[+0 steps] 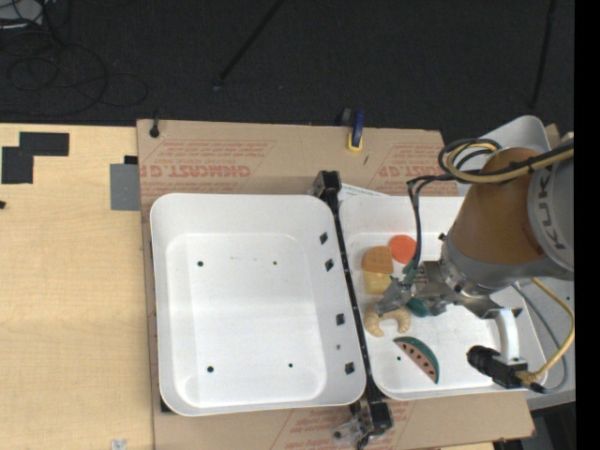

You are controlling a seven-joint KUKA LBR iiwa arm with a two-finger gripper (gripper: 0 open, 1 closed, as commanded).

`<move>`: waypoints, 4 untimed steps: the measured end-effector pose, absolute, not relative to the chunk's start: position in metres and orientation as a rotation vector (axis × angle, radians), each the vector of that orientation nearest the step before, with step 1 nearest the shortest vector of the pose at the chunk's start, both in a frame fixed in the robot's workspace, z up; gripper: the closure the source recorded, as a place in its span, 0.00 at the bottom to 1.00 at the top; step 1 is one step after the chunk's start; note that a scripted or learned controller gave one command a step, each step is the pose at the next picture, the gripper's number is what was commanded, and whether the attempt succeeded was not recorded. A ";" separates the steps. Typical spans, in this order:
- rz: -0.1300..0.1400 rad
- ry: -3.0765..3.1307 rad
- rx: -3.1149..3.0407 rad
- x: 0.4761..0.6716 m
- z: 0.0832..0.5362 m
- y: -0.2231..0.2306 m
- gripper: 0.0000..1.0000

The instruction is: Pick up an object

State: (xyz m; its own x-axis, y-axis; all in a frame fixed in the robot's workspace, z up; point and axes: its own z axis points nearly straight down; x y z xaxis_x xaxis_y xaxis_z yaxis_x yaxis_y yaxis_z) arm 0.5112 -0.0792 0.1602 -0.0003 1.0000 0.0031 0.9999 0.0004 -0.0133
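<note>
Hovering low in the right bin point(525, 387), my claw point(401, 295) sits amid the toys; can't tell its state. Tan block point(377, 270) and orange-red ball point(403, 247) just above-left of the claw, beige curved piece point(382, 322) just below it, watermelon slice point(419, 356) further below.

The gripper point(398, 293) hangs low in the right bin point(450, 387), just beside a yellow block point(377, 268), an orange ball point(402, 247) and a beige piece point(386, 322). A watermelon slice point(418, 356) lies nearer.
</note>
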 end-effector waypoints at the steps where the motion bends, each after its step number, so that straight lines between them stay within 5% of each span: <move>1: 0.004 -2.217 -2.219 0.474 0.085 -0.111 0.00; 2: 0.002 -2.210 -2.229 0.475 0.098 -0.113 1.00; 3: 0.000 -2.221 -2.223 0.505 0.165 -0.139 1.00; 4: 0.000 -2.224 -2.219 0.556 0.190 -0.096 1.00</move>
